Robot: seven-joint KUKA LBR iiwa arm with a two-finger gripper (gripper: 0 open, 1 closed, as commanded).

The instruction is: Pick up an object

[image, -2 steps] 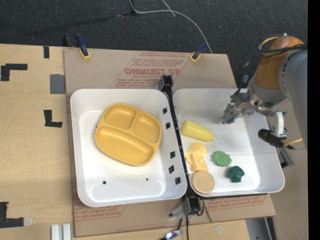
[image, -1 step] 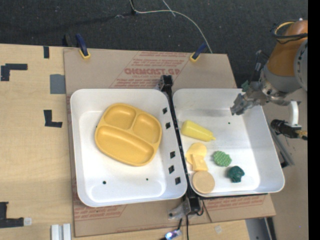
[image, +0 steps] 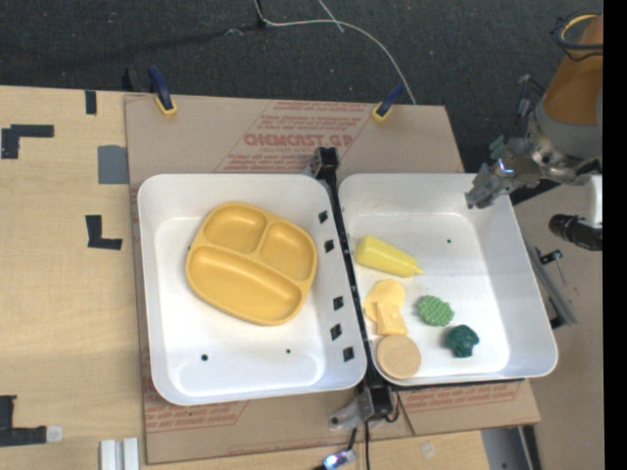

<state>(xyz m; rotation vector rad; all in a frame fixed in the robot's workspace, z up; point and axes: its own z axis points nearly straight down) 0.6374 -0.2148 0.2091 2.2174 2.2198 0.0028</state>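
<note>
A: Claw (image: 487,186) hangs over the right bin's (image: 524,262) far right rim; whether it's clenched or released, I can't tell. Nothing sits in it.

B: What's nearest?

A: Yellow cone (image: 386,256), mid-bin. Then the yellow piece (image: 386,305), green lump (image: 434,310), dark green lump (image: 461,340) and tan disc (image: 399,356) near the front.

B: And the left bin (image: 162,292)?

A: Just a yellow tray (image: 253,261); probably too broad to grip.
</note>
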